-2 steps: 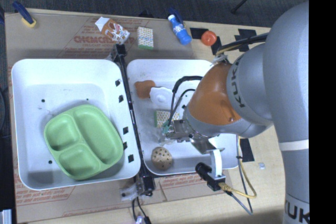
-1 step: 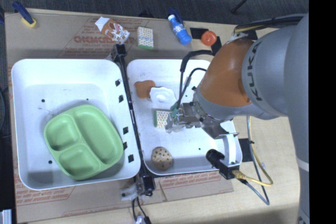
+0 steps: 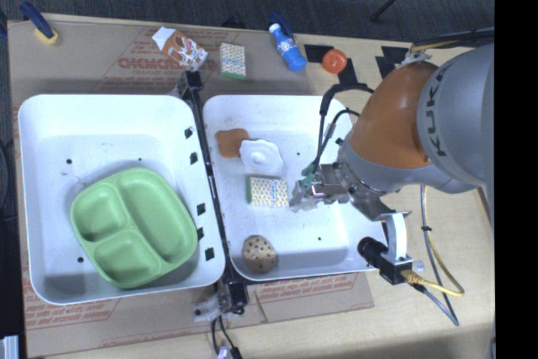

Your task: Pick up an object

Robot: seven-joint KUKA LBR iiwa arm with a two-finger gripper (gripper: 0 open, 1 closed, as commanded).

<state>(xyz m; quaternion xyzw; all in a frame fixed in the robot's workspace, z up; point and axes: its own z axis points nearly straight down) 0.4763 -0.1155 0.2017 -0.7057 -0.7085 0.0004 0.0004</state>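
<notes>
- The grey arm [image 3: 437,130] with its orange band is reaching in from three o'clock over the right bin [image 3: 336,261].
- The claw [image 3: 304,191] is hanging low at the middle of that bin, just beside the right edge of a small patterned packet [image 3: 267,192]; whether its fingers are open or closed cannot be told here, and nothing is showing between them.
- A white crumpled piece [image 3: 260,154] is lying toward twelve o'clock from the packet, touching a brown block [image 3: 231,141] at its ten o'clock.
- A speckled brown ball [image 3: 259,253] is sitting at six o'clock in the right bin, near the front wall.
- The left bin [image 3: 50,122] is holding a green divided tray [image 3: 133,226], lying toward its six o'clock side.
- On the bench [image 3: 353,298] beyond the bins, at twelve o'clock, a blue bottle [image 3: 288,48], an orange ball [image 3: 334,60], a small pale box [image 3: 233,60] and a snack wrapper [image 3: 179,49] are lying apart from one another.
</notes>
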